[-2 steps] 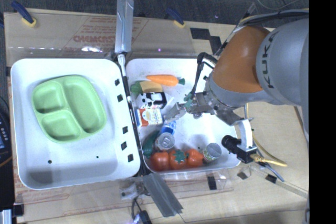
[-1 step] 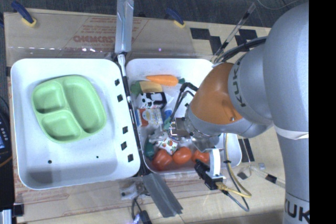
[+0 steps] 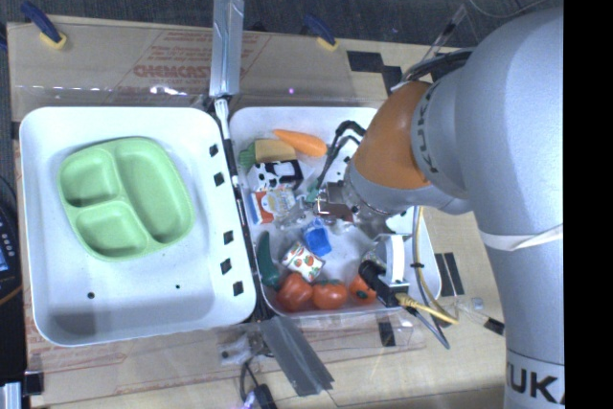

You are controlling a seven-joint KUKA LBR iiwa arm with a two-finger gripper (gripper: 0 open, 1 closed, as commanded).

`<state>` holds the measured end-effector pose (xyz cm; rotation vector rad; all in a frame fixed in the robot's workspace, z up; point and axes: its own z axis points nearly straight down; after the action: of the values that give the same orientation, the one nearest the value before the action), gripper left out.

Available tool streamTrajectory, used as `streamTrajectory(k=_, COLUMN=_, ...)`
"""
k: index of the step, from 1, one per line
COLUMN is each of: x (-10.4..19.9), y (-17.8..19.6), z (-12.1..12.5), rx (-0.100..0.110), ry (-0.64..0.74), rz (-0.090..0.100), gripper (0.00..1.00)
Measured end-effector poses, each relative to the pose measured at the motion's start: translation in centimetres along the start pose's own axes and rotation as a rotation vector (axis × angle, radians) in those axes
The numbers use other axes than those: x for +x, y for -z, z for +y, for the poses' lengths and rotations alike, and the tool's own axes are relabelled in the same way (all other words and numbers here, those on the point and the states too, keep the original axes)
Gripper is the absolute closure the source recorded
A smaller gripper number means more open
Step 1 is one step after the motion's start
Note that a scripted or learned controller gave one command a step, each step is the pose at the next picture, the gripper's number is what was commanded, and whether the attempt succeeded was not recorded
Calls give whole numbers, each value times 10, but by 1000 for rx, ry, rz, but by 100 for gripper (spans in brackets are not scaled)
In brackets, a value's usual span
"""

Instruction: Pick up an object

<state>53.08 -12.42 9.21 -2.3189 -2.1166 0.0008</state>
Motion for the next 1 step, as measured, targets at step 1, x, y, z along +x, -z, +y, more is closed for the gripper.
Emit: streamTrajectory(k=1, x=0, y=9, z=-1, rx=4, ry=5, rz=0, gripper=100)
